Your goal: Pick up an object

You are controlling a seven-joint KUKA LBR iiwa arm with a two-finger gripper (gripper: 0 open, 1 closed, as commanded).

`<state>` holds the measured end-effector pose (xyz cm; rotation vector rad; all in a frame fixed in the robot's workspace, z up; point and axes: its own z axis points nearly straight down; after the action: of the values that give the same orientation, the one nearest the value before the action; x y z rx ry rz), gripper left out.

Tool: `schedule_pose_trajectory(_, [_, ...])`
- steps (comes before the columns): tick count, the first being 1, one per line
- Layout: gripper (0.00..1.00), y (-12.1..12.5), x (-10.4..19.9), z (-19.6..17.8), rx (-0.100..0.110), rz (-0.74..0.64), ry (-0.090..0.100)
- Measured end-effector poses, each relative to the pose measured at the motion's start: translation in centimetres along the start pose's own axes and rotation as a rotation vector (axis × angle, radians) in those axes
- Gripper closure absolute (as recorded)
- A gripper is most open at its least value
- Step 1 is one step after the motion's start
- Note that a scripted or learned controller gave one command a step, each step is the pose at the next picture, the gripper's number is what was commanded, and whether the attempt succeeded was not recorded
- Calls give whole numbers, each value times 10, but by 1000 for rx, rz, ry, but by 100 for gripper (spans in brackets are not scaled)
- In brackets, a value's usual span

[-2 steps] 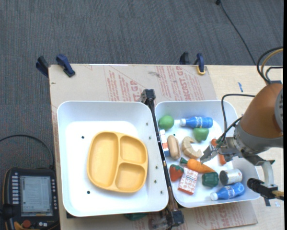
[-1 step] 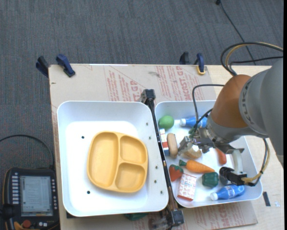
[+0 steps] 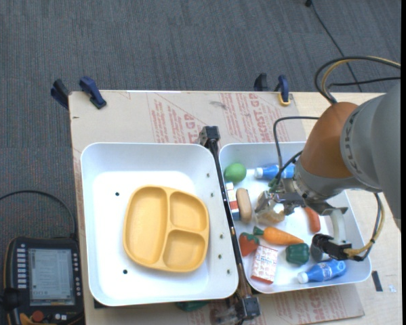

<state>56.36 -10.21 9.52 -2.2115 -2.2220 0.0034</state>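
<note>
Grey carpet surrounds a cardboard-topped bench point(image 3: 155, 114), to which clamps point(image 3: 91, 92) are fixed along the far edge, presumably to keep the board from shifting. Two shallow white bins are set side by side on it. In the left bin point(image 3: 101, 161) a yellow divided plate point(image 3: 166, 228) lies flat, apart from everything else. The right bin point(image 3: 360, 266) holds the loose items from which one is to be picked: a green ball point(image 3: 235, 172) at the far left corner, a small bottle point(image 3: 267, 172) just beside it, a tan bread roll point(image 3: 243, 204) along the left wall, an orange carrot point(image 3: 282, 235) near the middle, a red and white packet point(image 3: 264, 264) and a dark green piece point(image 3: 297, 253) toward the near side, and a blue and white bottle point(image 3: 322, 271) against the near wall.

The arm point(image 3: 345, 147) is reached in from the right, and the gripper point(image 3: 278, 200) is lowered among the items at the middle of the right bin, just above the carrot and right of the roll. A brownish lump point(image 3: 270, 213) is seen directly at its tip, touching or nearly so. Whether the fingers are apart or together cannot be told, since they are blurred into the clutter, and nothing can be said to be held. The lump is judged the likely target, being nearest the tip. Crowding by the carrot and roll may cause a miss.
</note>
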Motion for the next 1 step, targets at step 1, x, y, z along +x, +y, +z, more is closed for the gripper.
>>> schedule_pose_trajectory(1, [100, -25, 50, -91, -4, 0, -2])
